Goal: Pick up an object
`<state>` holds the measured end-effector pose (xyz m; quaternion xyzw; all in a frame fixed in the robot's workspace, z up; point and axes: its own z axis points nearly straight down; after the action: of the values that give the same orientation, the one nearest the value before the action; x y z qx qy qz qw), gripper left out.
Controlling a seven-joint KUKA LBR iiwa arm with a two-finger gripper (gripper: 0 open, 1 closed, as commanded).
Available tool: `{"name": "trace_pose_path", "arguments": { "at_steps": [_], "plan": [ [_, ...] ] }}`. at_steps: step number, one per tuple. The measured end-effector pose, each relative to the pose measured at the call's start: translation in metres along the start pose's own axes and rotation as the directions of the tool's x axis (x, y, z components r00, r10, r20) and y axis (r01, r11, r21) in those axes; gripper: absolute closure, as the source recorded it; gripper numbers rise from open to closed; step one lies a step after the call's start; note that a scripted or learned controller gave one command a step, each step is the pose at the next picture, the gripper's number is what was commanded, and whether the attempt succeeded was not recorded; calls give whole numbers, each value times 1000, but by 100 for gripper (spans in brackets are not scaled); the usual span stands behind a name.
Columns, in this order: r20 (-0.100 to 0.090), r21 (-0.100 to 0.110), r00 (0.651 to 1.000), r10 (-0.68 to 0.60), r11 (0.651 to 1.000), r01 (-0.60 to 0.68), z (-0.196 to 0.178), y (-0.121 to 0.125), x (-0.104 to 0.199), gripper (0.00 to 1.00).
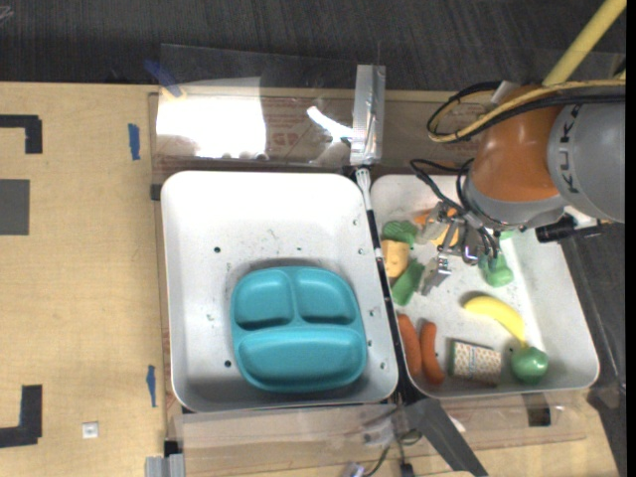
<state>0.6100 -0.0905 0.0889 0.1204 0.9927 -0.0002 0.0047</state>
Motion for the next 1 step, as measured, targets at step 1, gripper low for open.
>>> {"name": "trace_pose_path", "arguments": {
  "at_steps": [1],
  "plan": [
    [1, 0, 1000, 27, 1000, -27, -1, -34, 45, 0]
  ]
}}
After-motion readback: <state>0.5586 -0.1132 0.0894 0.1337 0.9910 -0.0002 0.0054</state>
